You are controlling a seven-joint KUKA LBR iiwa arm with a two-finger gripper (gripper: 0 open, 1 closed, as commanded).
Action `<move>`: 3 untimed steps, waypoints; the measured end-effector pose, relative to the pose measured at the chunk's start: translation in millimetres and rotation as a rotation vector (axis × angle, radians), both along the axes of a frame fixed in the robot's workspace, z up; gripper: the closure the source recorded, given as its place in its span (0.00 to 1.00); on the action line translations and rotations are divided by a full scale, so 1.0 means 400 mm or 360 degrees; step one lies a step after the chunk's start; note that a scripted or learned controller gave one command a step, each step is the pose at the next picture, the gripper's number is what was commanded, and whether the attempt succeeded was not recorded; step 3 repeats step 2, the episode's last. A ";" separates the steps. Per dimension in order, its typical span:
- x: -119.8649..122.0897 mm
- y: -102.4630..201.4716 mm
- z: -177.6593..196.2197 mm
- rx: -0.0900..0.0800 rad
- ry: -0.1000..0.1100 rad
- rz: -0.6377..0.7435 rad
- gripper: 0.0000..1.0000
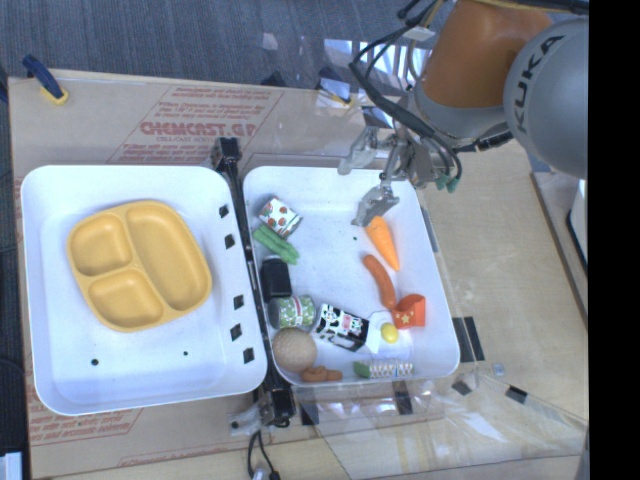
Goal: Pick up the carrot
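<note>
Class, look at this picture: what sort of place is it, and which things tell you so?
Probably a robotics test bench, not a kitchen: an industrial arm reaches over two white bins, one with toy food such as a carrot, the other a yellow divided plate.

Carrot [383, 243] in right bin [430, 258], divided plate [138, 264] in left bin [40, 298]

The gripper [376, 206] hangs over the right bin [430, 258] near its far edge, just above the carrot [383, 242] — nothing sits between the jaws. A red sausage [379, 280] lies just nearer than the carrot. The left bin [40, 268] holds a yellow divided plate [137, 263].
</note>
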State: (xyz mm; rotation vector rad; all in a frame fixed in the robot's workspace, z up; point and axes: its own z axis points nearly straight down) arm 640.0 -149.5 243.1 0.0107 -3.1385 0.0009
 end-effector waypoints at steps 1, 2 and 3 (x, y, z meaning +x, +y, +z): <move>0.035 -0.096 -0.358 0.0007 0.0020 -0.0078 0.00; 0.048 -0.090 -0.323 0.0004 0.0005 -0.0065 1.00; 0.048 -0.090 -0.323 0.0004 0.0005 -0.0065 1.00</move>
